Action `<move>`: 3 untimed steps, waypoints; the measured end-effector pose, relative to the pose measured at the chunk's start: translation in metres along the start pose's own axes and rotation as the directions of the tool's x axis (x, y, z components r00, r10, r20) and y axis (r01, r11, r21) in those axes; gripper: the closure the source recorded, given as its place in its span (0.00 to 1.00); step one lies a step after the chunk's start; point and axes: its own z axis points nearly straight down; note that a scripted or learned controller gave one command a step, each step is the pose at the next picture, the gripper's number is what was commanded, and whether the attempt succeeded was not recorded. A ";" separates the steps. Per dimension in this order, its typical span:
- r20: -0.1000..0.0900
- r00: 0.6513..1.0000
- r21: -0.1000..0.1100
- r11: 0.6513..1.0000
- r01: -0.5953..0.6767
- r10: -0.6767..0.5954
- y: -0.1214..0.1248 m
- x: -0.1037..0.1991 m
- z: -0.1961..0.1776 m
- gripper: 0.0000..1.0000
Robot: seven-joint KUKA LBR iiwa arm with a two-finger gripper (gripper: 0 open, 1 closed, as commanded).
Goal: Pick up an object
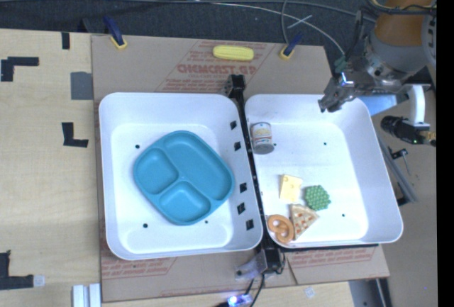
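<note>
1. I've got the arm (pixel 397 29) reaching in from the right, its claw (pixel 332 101) hanging over the far right corner of the right bin (pixel 355 157).
2. I can't tell from here whether the claw is spread or closed; the tip is dark and small against the bin's rim. Nothing shows between its tips.
3. In the right bin, I see a small jar (pixel 262 137) with a silver lid, standing close to the divider between the two bins.
4. Nearer the front there's a cluster: a yellow cheese wedge (pixel 290 187), a green bumpy piece (pixel 316 197) just beside it, a pizza slice (pixel 303 218) below those, and a pretzel (pixel 281 228) touching the pizza slice at the near left corner.
5. All of these lie well apart from the claw.
6. The left bin (pixel 120 157) holds a blue divided plate (pixel 183 176), lying flat near its middle.
7. On the table beyond the bins, a yellow banana-like toy (pixel 233 53) rests on the cardboard sheet (pixel 177 64).
</note>
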 end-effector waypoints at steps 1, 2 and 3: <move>-0.002 1.000 0.006 1.000 0.004 -0.004 0.004 0.048 0.001 1.00; -0.003 1.000 0.007 1.000 0.005 -0.005 0.005 0.105 0.001 1.00; -0.002 1.000 0.009 1.000 0.004 -0.004 -0.001 0.153 0.022 1.00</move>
